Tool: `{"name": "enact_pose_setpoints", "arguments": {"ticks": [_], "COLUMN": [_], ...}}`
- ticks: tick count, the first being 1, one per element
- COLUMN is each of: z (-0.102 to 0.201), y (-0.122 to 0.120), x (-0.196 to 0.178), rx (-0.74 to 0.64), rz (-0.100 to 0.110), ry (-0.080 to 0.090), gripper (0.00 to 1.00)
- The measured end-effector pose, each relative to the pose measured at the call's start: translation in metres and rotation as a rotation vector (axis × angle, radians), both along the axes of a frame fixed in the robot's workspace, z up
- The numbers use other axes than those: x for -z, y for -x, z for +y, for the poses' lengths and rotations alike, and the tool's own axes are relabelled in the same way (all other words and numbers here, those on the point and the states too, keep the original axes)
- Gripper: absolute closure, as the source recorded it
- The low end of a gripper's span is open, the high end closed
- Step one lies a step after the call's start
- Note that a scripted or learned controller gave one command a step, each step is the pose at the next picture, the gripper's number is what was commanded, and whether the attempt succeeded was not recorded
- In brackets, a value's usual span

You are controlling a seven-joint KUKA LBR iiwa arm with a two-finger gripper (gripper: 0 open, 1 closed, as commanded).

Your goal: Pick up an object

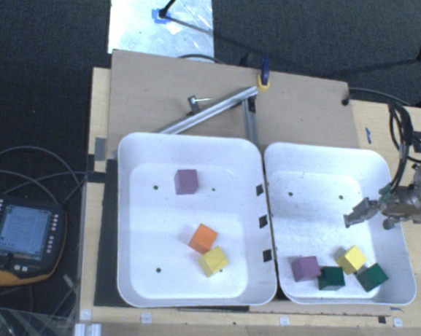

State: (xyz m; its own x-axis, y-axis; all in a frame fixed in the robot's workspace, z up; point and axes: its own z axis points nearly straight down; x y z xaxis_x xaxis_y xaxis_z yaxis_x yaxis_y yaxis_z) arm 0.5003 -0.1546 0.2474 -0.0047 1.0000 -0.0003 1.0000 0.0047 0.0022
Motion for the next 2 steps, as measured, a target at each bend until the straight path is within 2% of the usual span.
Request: {"name": "enact_pose_setpoints", "arguments": {"ticks": [1,2], "z": [0.0,-0.004], "y": [0.0,0.007], "x": [0.0,0.046], "rx": [0.001,0.003], "rz": [-0.001,0.004], "ry": [0.0,0.0], "gripper": [0.0,0.0]}}
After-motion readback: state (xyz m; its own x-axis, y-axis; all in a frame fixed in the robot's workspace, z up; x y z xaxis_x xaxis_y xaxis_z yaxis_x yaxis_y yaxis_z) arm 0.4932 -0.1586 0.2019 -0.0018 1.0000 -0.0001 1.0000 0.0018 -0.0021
